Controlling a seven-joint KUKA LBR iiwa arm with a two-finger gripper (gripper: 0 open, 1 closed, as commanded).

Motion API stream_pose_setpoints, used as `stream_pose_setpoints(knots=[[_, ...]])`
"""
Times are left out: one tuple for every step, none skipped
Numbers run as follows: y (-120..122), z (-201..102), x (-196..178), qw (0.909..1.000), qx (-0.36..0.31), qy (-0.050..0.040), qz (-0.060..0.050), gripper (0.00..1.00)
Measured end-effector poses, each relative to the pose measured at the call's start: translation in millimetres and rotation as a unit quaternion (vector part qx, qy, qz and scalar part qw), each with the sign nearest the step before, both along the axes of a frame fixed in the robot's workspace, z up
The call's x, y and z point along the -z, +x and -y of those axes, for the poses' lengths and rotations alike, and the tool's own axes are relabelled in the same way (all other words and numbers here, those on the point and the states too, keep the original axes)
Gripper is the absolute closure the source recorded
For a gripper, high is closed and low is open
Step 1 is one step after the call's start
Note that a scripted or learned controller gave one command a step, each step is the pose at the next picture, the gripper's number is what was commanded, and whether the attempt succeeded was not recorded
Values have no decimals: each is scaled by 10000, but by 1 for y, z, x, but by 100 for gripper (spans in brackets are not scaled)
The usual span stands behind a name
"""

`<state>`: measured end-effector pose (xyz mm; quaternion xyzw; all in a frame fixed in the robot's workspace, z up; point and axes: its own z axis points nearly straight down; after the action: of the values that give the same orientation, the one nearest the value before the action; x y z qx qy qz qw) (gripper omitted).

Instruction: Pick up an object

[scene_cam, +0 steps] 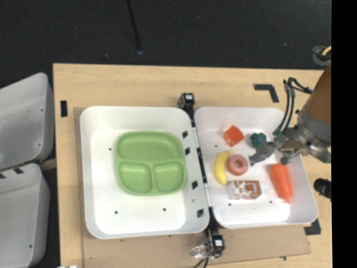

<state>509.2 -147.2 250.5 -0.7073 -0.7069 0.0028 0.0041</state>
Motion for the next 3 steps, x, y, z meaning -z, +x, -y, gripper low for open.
stream_pose_setpoints(knots=[[2, 0, -5, 10000, -13, -12, 56, 0], [-2, 4, 38, 10000, -2, -14, 35, 0], [-4, 15, 93, 10000, 3, -12, 27, 0]])
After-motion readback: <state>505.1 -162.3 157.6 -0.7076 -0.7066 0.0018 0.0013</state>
